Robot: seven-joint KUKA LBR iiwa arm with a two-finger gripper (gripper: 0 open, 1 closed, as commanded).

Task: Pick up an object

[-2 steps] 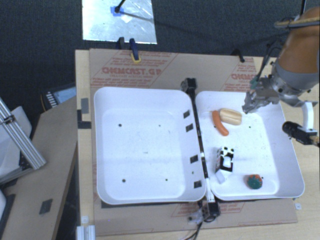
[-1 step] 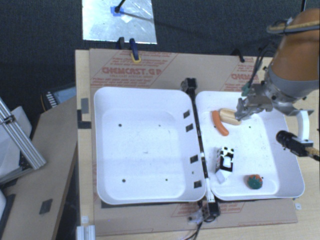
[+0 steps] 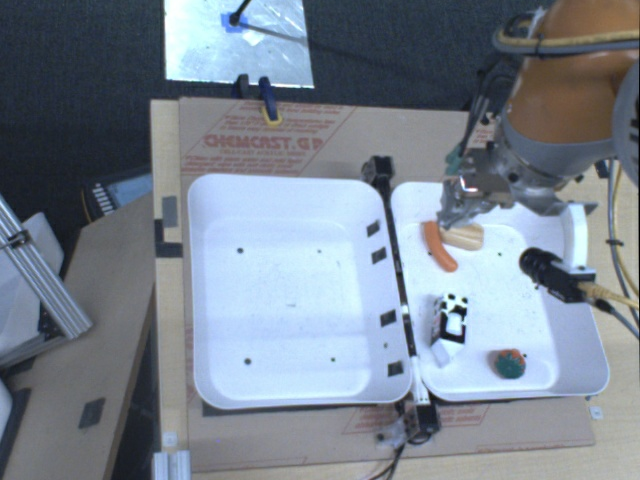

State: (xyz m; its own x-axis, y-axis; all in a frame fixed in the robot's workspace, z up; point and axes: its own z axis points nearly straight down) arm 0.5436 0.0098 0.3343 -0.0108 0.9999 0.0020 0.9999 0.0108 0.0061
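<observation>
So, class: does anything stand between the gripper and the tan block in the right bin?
Nothing visible does. The gripper hangs just above the tan block; the orange sausage lies beside the block, not over it.

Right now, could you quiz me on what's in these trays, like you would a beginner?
1. True or false: the orange sausage-shaped toy lies in the left bin.
2. Which item sits nearest the claw? A) green ball B) tan block C) black-and-white toy
3. Fill in: the green ball rests near the right bin's ____ corner as seen by the camera.

Key: 1 false; 2 B; 3 lower right.
</observation>
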